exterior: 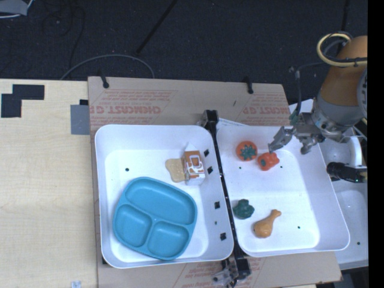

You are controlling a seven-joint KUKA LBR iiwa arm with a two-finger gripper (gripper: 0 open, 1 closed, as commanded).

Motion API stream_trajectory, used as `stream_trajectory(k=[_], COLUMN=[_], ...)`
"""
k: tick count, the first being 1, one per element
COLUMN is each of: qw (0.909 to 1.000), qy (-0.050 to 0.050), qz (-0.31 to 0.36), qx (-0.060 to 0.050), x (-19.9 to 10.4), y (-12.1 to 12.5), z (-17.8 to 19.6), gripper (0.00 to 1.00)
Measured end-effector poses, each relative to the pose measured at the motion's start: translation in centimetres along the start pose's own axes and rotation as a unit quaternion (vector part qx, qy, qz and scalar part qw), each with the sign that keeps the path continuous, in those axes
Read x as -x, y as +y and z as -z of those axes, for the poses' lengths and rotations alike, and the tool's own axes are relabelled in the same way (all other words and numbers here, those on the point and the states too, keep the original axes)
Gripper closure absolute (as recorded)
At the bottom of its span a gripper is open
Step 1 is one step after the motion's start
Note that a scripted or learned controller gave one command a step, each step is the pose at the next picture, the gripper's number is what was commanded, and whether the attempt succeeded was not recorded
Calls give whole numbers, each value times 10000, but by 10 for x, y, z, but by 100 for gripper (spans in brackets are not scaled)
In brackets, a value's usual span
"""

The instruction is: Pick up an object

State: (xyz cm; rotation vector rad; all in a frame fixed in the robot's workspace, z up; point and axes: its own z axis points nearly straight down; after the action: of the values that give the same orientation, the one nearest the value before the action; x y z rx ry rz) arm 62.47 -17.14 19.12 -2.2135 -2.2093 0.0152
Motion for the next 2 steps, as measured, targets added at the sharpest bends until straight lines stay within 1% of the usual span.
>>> stream_trajectory(k=[1,2], qw=[10000,10000], qy=[-11,-14], qz=[10,17], qx=[69,66], x=[0,-4], y=[3,6], z=[9,-52], gripper=[0,0])
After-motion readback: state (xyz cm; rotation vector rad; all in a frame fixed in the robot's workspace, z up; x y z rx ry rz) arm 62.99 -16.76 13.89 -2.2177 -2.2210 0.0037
